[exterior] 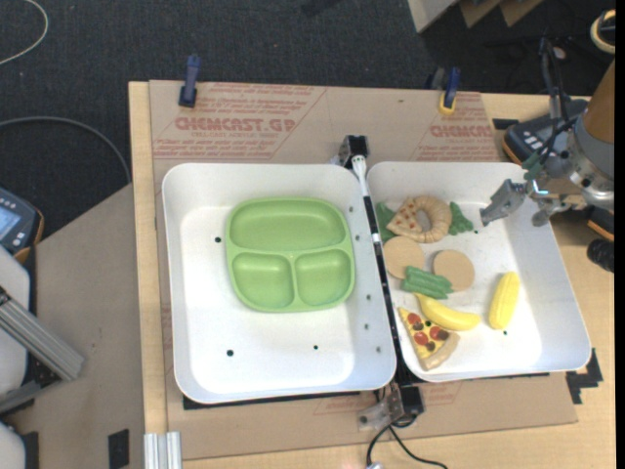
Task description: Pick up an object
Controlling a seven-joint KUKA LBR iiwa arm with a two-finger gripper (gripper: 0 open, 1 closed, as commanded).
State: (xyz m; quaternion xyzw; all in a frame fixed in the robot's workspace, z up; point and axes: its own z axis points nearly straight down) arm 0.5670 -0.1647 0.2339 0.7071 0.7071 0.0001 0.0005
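On top of the tabletop [293,115], two white bins are sitting side by side. The left bin [195,360] is holding a green plate [290,253] with three parts. The right bin [557,330] is holding toy food. A round pretzel [422,217] is lying near the back of it. Two tan cookies [402,255] are lying just in front of it, with a green bean pod [426,282] between them. A banana [449,315] and a corn cob [504,300] are lying nearer the front. A pizza slice [428,338] is resting at the front left corner. The grey arm [596,154] is reaching in from the right. Its pincer [503,203] is hanging over the back of the right bin, beside the pretzel, pinching nothing; I cannot tell if it is spread or pressed together
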